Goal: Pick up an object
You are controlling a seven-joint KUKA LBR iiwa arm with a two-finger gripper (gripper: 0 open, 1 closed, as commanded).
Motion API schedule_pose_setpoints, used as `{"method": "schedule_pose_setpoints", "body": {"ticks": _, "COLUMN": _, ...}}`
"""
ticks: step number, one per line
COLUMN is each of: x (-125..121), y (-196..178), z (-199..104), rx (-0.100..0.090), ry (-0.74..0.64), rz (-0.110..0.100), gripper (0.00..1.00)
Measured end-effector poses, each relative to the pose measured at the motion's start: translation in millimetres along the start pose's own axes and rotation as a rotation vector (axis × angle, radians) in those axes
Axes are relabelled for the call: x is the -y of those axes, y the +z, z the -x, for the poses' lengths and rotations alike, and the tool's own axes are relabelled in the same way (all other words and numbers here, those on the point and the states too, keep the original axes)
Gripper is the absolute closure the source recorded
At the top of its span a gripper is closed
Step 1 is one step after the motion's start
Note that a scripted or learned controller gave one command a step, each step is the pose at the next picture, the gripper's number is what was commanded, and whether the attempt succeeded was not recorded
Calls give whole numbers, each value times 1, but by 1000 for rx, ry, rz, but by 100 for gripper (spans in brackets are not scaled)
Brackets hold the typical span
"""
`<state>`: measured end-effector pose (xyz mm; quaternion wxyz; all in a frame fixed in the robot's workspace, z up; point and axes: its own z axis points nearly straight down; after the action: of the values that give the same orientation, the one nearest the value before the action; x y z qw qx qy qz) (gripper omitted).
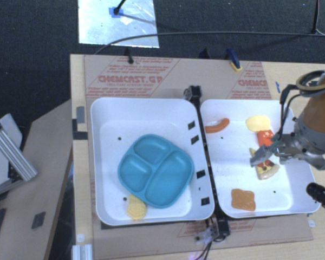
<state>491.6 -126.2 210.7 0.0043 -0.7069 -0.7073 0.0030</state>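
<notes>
Nothing is being lifted yet: the gripper (261,158) is being held just above the pizza slice (268,170); its grip cannot be told.

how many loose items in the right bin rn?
5, maybe more under the tool: curved orange sausage top left, pale yellow piece top, red-orange piece below it, pizza-like slice by the tool, brown cookie-like piece at the bottom.

Around the brown board (151,72)
A silver sheet (117,15) lies behind it on dark carpet, a blue clip (234,59) grips its far edge, metal rails (11,150) stand left.
</notes>
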Motion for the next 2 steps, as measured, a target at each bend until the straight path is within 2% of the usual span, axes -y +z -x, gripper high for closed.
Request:
{"method": "schedule_pose_setpoints", "body": {"ticks": 1, "x": -3, "y": -5, "z": 0, "rx": 2, "ry": -3, "rz": 12, "gripper": 0}}
{"method": "schedule_pose_setpoints", "body": {"ticks": 2, "x": -7, "y": 38, "z": -5, "rx": 1, "ry": -1, "rz": 9, "gripper": 0}}
